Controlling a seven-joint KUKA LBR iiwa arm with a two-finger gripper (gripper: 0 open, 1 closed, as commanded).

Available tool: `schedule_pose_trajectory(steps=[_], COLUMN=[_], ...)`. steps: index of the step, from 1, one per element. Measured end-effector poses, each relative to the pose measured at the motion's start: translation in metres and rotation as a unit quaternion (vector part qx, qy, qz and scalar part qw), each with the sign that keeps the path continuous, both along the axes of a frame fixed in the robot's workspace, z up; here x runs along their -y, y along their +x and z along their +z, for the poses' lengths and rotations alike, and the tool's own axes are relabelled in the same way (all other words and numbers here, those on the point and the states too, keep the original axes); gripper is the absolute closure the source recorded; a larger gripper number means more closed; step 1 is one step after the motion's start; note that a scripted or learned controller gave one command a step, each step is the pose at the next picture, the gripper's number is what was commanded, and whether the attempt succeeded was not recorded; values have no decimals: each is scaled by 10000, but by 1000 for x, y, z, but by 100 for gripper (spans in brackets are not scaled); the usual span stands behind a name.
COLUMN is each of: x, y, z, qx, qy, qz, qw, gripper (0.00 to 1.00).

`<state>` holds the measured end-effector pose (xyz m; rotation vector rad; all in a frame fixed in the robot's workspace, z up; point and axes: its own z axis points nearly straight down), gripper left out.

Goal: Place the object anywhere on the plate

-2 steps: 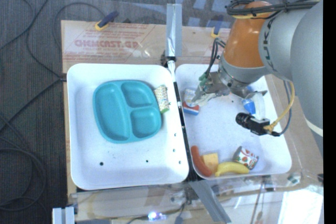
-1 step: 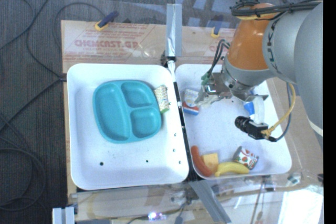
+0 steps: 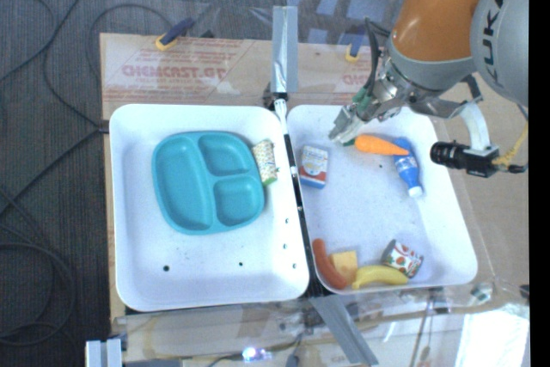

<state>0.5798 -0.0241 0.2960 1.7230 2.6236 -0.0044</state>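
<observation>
Grey carpet all round, crossed by loose cables (image 3: 51, 90); on it, cardboard-topped worktop (image 3: 185, 73) bearing two shallow white bins side by side. Left bin (image 3: 129, 271): teal plate (image 3: 209, 180) with three compartments, lying toward the upper middle; small yellowish packet (image 3: 265, 161) just beside the plate's right rim, apart from its compartments. Right bin (image 3: 447, 223): small carton (image 3: 314, 166), red, white and blue, near the left wall; orange carrot (image 3: 382, 145) lying crosswise near the top; blue-and-white tube (image 3: 408, 170) just right of the carrot, tilted down and right. Along the lower edge, red sausage-like piece (image 3: 325, 260), yellow cheese wedge (image 3: 345, 261), banana (image 3: 380, 276) and small printed can (image 3: 402, 258), crowded together. Grey arm with orange band (image 3: 447, 0) reaching in from the right, pincer (image 3: 344, 130) low over the upper part of the right bin, tips just left of the carrot's blunt end, narrowly parted, nothing visibly between them. Contact with carrot impossible to tell.
</observation>
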Motion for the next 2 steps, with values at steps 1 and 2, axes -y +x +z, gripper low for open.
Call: schedule_pose_trajectory(steps=[1, 2], x=[-38, -79], y=[-30, -46], z=[-40, -10], qx=[-22, -9], qy=[21, 22], qz=[-1179, -1012], qw=[9930, 9949], gripper=[100, 100])
